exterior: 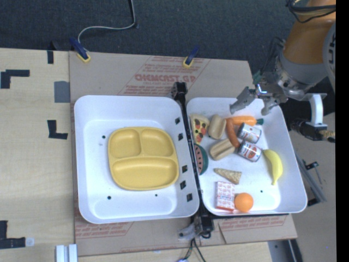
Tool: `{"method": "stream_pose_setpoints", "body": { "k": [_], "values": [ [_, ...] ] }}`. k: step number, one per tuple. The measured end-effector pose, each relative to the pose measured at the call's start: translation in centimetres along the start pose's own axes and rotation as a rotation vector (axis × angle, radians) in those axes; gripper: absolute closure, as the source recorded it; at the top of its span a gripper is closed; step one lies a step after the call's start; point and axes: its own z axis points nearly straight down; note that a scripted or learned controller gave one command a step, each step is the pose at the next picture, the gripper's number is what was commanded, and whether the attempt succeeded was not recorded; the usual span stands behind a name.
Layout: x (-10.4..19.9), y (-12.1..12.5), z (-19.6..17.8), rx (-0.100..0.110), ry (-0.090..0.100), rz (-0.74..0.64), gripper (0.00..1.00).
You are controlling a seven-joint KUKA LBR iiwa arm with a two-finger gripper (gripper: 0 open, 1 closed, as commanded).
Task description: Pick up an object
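Camera view: two white bins side by side on the surface (43,146), over a cardboard sheet (158,75). Left bin (90,111) holds a yellow divided plate (143,158), sitting roughly centre. Right bin (292,192) holds the clutter.

Arm (308,42) comes in from 3 o'clock, orange band at top right. Tool (254,101) hangs over the right bin's 12 o'clock edge, fingers spread apart, released, nothing between them. Left finger tip points toward 8 o'clock, just above the carrot.

Right bin contents: pizza slice (199,126) at 10 o'clock against the inner wall. Bread roll (217,126) just beside it. Carrot (238,127) bent, orange, near 12 o'clock, directly below the tool. Two cans: upper can (250,132) touching the carrot, lower can (250,151) just under it. Second bread roll (221,148) at centre, touching the lower can's side. Watermelon slice (200,159) at 9 o'clock on the inner wall. Banana (274,165) at 3 o'clock, upright-ish, just beside the lower can. Wedge-shaped tan piece (228,174) below centre. Red-and-white packet (224,195) at 6 o'clock, orange (244,202) touching its right side.

Blue-and-yellow clamps (80,51) at the cardboard's top edge; white cable (109,26) loops on the dark floor at 12 o'clock.
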Motion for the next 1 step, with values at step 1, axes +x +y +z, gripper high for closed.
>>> {"method": "stream_pose_setpoints", "body": {
  "k": [1],
  "values": [
    [-0.26, 3.31, 14.4, 0.004, 0.0, 0.001, 0.0]
  ]
}}
